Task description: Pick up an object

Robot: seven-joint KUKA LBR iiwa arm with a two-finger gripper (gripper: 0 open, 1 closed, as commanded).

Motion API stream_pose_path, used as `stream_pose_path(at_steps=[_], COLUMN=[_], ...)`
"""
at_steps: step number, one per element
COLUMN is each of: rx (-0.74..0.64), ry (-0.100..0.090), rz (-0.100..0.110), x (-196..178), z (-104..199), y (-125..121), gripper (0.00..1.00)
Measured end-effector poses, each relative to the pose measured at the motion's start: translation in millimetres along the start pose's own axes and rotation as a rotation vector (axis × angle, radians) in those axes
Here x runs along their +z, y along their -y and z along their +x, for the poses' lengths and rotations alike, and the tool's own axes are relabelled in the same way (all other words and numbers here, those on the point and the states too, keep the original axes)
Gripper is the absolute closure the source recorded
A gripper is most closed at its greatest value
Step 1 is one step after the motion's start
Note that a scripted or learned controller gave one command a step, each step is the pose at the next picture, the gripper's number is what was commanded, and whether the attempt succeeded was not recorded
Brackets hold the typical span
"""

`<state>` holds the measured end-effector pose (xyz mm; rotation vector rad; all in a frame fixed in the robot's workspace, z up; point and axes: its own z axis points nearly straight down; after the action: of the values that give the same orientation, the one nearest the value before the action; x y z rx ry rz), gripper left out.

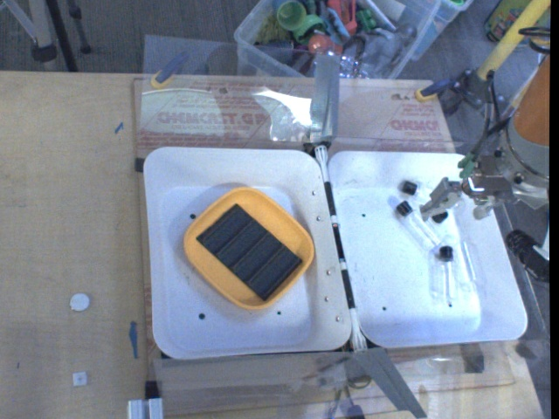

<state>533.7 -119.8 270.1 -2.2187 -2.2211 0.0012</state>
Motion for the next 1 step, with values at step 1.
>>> stream_pose_path(at_steps=[1], rx=[0.039], ry=[0.000], rz=[0.000], x=[99.6], z=[-37.6], y=[-32.4], gripper=[0.00])
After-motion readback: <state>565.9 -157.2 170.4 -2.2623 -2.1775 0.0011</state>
